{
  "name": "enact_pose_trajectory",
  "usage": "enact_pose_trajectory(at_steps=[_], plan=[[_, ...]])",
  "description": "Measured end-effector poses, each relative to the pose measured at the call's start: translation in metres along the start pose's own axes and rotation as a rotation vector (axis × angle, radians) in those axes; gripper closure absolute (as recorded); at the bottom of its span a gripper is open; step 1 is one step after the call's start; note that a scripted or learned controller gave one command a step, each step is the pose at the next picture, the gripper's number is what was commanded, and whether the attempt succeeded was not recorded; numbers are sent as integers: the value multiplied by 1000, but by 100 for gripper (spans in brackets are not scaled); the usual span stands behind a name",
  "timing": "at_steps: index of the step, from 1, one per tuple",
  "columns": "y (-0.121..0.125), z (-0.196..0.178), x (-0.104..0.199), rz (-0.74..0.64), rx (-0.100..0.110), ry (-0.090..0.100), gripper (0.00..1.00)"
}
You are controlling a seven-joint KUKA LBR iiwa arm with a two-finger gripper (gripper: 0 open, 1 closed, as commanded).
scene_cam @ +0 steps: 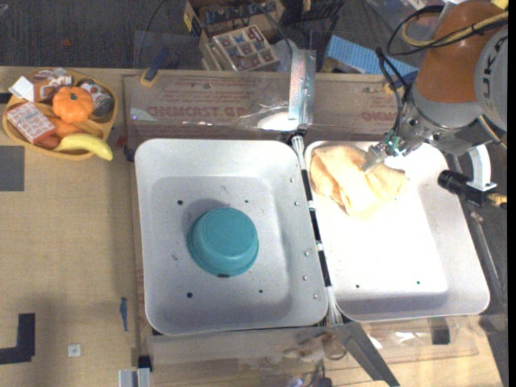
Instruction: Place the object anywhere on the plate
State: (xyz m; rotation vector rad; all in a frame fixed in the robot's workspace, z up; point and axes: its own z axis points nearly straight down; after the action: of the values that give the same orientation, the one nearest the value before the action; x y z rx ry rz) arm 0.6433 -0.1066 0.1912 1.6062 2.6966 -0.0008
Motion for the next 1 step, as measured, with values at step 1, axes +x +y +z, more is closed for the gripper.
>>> enact_pose_trajectory(at_steps=[1], plan=[[2,-35,0,-3,-2,-1,100]])
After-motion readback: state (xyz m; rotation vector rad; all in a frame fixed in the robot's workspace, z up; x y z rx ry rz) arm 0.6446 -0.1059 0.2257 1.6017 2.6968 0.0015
